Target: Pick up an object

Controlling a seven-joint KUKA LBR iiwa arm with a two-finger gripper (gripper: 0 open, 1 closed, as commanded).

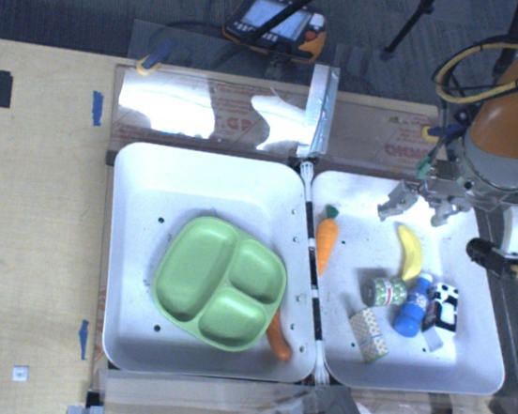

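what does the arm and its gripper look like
The arm is a rounded grey body with a wide orange band above the wrist. Yellow and black cables loop over its top. The gripper is bare grey metal with two short fingers, on a boxy silver-grey mount.

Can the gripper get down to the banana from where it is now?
Probably yes. The gripper hangs over the right bin, just above the banana, with nothing lying between them. The banana's lower end sits close to a blue bottle.
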